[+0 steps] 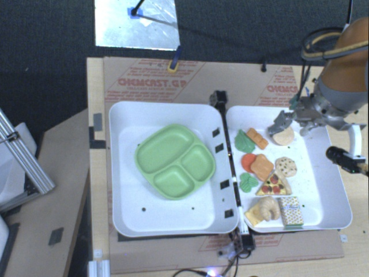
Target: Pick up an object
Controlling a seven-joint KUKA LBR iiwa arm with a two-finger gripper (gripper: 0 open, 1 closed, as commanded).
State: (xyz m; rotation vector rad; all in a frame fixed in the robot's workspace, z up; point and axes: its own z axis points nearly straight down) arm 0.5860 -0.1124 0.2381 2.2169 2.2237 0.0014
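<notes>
The right bin (328,189) holds several toy foods. A pale round bread piece (283,136) lies near its back, right below my gripper (286,123), which hangs over it from the right. Left of it lie an orange block (257,138) and a green leafy piece (244,142). Further forward are a red and orange piece (258,165), a cookie (285,167), a pizza slice (274,185), a green piece (248,182), a tan pastry (262,211) and a patterned box (292,211). Nothing shows between the gripper's fingers.
The left bin (127,212) holds a green divided plate (174,161). A black divider with clips (226,154) runs between the bins. A shiny sheet (137,16) lies at the back left. A metal frame (20,160) stands at the far left.
</notes>
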